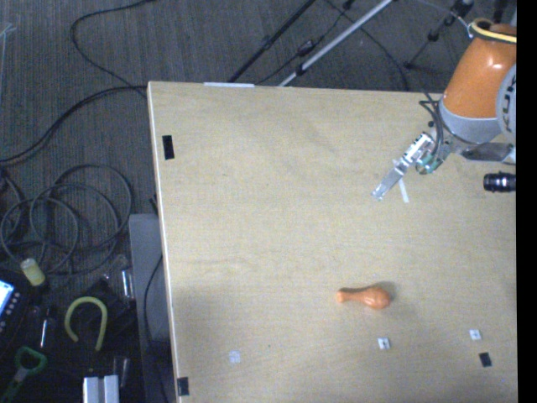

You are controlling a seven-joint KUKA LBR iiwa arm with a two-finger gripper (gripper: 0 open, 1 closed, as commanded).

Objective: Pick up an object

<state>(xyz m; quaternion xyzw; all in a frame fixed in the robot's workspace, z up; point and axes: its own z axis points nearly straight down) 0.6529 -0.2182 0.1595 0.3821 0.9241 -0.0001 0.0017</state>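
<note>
An orange gourd-shaped object (367,297) lies on its side on the tan bench top (268,225), at the lower middle right, with its narrow end pointing left. My gripper (392,195) hangs at the upper right, well above the object in the view and clear of it. Its two thin fingers (382,191) point down and to the left, open, with nothing between them. The grey wrist and orange band (480,72) rise behind it at the right edge.
Small white and black markers (383,342) dot the bench near the lower right corner, and a black tag (168,147) sits near the left edge. Cables and tools (75,225) lie on the floor to the left. Stand legs (352,23) cross behind the bench.
</note>
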